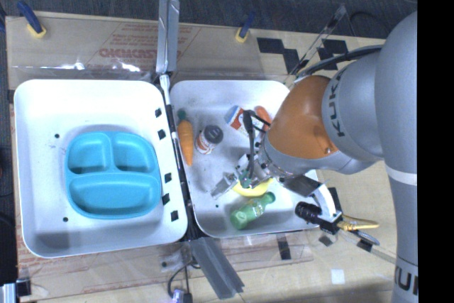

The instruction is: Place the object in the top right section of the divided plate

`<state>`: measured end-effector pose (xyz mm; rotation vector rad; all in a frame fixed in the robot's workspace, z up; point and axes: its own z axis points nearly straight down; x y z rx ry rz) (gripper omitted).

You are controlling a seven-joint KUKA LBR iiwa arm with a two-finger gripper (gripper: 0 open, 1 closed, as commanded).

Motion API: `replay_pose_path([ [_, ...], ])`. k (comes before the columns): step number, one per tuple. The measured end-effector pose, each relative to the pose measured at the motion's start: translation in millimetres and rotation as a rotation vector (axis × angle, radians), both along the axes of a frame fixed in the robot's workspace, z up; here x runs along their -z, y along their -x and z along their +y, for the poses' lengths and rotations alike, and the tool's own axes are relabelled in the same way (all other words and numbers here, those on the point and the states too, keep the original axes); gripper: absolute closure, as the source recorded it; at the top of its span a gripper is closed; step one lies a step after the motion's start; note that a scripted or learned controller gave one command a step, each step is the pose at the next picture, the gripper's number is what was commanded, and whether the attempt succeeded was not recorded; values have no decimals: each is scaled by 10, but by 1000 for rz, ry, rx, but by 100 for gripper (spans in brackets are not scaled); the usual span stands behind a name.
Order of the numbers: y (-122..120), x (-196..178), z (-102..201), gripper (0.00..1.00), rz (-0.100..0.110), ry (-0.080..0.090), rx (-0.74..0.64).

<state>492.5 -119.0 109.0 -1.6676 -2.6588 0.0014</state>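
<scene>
You see "KUKA" on the arm [369, 117]; the claw [248, 170] sits above the banana [254, 187], grip unclear.

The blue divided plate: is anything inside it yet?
All three sections of the blue divided plate in the left bin look bare. The carrot, bottle and other items lie in the right bin.
</scene>
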Motion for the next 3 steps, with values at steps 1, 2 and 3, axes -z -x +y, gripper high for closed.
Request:
replay_pose_path([
  [1,-2,-97,3,100,1,0,-5],
  [2,154,-1124,252,100,-2,1,199],
  [3,-336,-1000,940,100,-2,1,-50],
])
